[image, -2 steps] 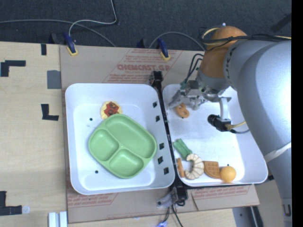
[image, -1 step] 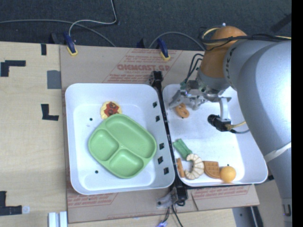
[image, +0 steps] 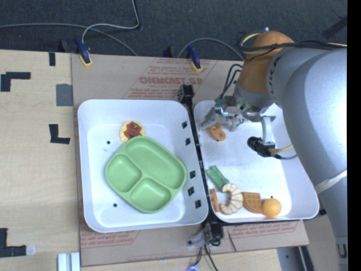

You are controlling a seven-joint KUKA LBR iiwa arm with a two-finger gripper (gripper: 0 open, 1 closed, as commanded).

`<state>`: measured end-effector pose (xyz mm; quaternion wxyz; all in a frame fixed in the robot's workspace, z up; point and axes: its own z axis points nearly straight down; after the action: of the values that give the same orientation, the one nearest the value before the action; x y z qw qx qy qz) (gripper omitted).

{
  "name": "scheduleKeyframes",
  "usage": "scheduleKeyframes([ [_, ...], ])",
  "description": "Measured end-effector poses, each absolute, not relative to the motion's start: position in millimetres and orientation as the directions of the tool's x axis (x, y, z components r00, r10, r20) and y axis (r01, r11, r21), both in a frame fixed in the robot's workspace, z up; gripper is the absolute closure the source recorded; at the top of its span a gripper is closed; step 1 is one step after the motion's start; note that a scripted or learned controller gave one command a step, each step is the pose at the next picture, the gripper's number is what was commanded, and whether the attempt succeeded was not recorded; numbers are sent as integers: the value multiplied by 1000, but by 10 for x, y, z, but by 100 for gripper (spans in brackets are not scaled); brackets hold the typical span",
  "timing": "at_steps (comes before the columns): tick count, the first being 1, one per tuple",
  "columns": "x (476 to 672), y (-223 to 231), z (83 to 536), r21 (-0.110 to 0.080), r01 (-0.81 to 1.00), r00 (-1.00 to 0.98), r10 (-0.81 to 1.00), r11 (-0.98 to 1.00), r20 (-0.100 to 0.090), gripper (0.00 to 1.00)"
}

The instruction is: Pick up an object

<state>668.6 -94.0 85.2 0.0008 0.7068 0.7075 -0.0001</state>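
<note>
From the camera above the bench, my arm point(image: 316, 112) comes in from the right, grey with its orange band point(image: 262, 61) above the wrist, and bends down over the far end of the right bin point(image: 282, 174). My pincer point(image: 221, 117) hangs there, low over the bin floor near its far left corner. Whether it is clenched or released I cannot tell; the parts at its tip blur together against the white.

Taking the right bin as my landmark: a small orange-brown lump, perhaps a toy pastry point(image: 217, 132), lies just under and beside my pincer tip, near the bin's far left corner. I cannot say whether I touch it. Along the bin's near wall sits a cluster: a green strip-shaped piece point(image: 216, 176) towards the left wall, then a pale ring-shaped piece point(image: 231, 198), a tan wafer-like piece point(image: 251, 202) next to it, and an orange ball point(image: 272, 208) at the right end of the row, touching or nearly touching the wafer.

To the left of the right bin, sharing a divider, stands the left bin point(image: 93, 151). In it rests a green compartment plate point(image: 145, 174) with three sections, turned at an angle. Just beyond the plate's far edge lies a small yellow and red toy food piece point(image: 131, 130).
</note>
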Motion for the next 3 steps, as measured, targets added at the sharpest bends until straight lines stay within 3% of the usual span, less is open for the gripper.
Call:
scheduleKeyframes([
  [3,6688,-973,853,1,1000,-2,1000,2,-1,0],
])
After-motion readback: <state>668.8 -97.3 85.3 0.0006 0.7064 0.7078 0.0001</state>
